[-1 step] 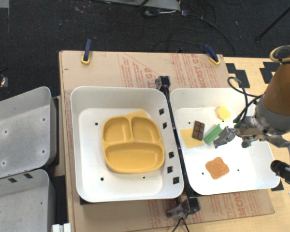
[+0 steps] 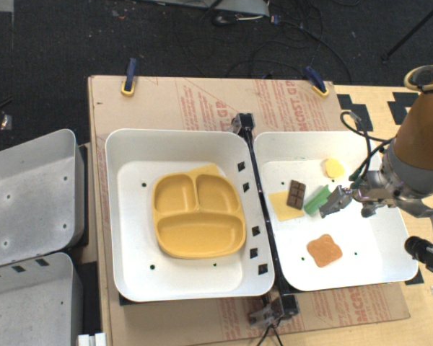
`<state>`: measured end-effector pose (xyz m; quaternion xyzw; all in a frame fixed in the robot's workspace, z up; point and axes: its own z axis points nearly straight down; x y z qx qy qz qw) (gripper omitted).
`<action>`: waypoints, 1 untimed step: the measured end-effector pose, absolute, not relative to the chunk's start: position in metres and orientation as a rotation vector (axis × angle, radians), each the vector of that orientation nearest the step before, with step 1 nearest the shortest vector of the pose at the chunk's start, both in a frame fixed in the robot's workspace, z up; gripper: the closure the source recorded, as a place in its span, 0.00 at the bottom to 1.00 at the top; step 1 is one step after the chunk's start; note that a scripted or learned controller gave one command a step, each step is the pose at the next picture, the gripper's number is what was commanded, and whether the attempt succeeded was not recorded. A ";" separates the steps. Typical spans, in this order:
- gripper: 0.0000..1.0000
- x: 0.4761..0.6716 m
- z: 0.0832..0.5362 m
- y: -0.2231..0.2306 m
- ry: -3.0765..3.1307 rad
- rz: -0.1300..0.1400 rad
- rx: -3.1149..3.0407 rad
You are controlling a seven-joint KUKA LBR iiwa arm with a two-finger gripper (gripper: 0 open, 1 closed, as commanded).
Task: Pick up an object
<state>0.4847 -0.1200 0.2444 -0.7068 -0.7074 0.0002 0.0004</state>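
The right bin [image 2: 390,269] holds a brown chocolate bar [image 2: 296,193] lying partly on a pale yellow slice [image 2: 281,207], a green block [image 2: 316,199], a small yellow round piece [image 2: 334,168] and an orange-brown cookie [image 2: 323,250]. My gripper [image 2: 336,201] reaches in from the right, low over the bin. Its dark fingertips are right beside the green block's right end. Nothing is visibly held between them.
The left bin [image 2: 130,265] holds a yellow divided plate [image 2: 198,216]. A black divider with clips [image 2: 256,200] runs between the bins. Grey trays [image 2: 29,193] lie at far left. My arm's orange-banded wrist [image 2: 422,135] hangs over the right bin's right edge.
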 end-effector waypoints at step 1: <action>0.00 0.486 0.201 -0.116 -2.218 0.004 -2.220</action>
